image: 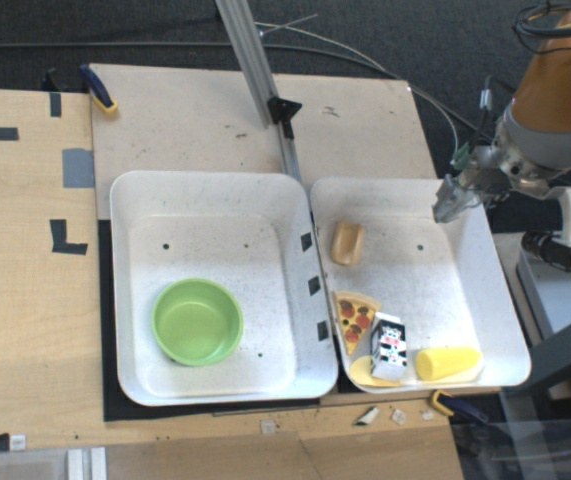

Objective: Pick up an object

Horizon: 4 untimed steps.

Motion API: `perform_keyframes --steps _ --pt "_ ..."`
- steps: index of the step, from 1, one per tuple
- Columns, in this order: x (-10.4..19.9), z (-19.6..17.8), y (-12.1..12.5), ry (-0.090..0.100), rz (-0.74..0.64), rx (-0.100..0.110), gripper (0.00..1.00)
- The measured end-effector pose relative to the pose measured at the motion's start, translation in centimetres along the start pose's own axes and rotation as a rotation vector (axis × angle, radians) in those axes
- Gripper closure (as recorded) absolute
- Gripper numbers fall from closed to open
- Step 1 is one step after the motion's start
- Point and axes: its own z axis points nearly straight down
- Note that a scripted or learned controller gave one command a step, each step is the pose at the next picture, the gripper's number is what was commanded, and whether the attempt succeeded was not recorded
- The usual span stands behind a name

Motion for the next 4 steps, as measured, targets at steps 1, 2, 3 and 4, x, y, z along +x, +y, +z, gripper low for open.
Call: perform_keyframes --steps 1,2,3,4 --pt "0.0 0.0 0.0 0.0 0.0 0.0 0.0" --pt "-0.6 5.2 -0.8 -0.001 0.001 0.006 0.0" --pt "-1.3 10.4 -1.6 -0.001 0.002 0.007 0.0" --pt "-2.3 15.8 -2.0 0.0 0.001 0.008 0.0"
